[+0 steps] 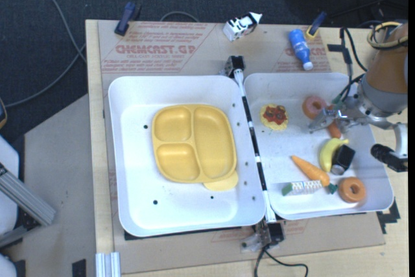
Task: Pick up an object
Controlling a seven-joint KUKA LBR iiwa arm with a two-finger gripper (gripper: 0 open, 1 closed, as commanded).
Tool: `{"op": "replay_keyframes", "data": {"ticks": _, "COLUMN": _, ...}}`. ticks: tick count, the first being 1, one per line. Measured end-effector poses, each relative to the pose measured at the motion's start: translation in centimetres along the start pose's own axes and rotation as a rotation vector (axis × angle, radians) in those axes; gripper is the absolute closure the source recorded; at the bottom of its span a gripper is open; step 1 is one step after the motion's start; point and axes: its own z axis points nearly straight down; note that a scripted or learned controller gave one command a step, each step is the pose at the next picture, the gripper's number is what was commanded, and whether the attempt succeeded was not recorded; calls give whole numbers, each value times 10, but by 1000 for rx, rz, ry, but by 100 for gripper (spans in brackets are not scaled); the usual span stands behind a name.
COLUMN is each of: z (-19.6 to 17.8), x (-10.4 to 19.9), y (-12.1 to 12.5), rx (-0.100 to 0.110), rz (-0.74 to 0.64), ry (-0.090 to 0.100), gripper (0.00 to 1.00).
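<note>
Two shallow white bins sit side by side on your bench (162, 55). Your left bin (130, 139) holds a yellow divided tray (194, 143) with three compartments, lying flat near the bin's centre, with a thin yellow piece (220, 185) showing from under its near edge.

Your right bin (285, 94) holds the loose items. A small pizza toy (274, 117) lies toward the far left of that bin. A pink doughnut (315, 106) lies just to its right. A banana (329, 154) lies near the middle right, touching a black block (343, 158) beside it. A carrot (310, 169) lies at a slant in front of the banana. A small white strip (301, 187) lies near the front wall, and an orange doughnut (352, 191) sits in the front right corner.

Your arm (387, 78) reaches in from the right, orange band above the grey wrist. Your gripper (326, 117) sits low over the far right part of the right bin, just beside the pink doughnut, with a small orange object (334, 130) close under it. I cannot tell how far its jaws stand apart, nor whether anything is caught between them.

Outside the bins, a blue bottle (299, 48) and a black-and-white toy (242, 24) lie on the far bench, and a blue clamp (126, 17) sits at the far left corner.
</note>
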Motion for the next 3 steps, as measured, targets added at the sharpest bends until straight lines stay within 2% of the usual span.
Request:
{"op": "replay_keyframes", "data": {"ticks": 1, "z": 1, "x": 3, "y": 73, "rx": 11, "rz": 1, "ry": 9, "gripper": 0}}
{"op": "replay_keyframes", "data": {"ticks": 2, "z": -11, "x": 3, "y": 74, "rx": 7, "rz": -1, "ry": 6, "gripper": 100}}
{"op": "replay_keyframes", "data": {"ticks": 3, "z": -10, "x": 3, "y": 74, "rx": 9, "rz": 0, "ry": 6, "gripper": 0}}
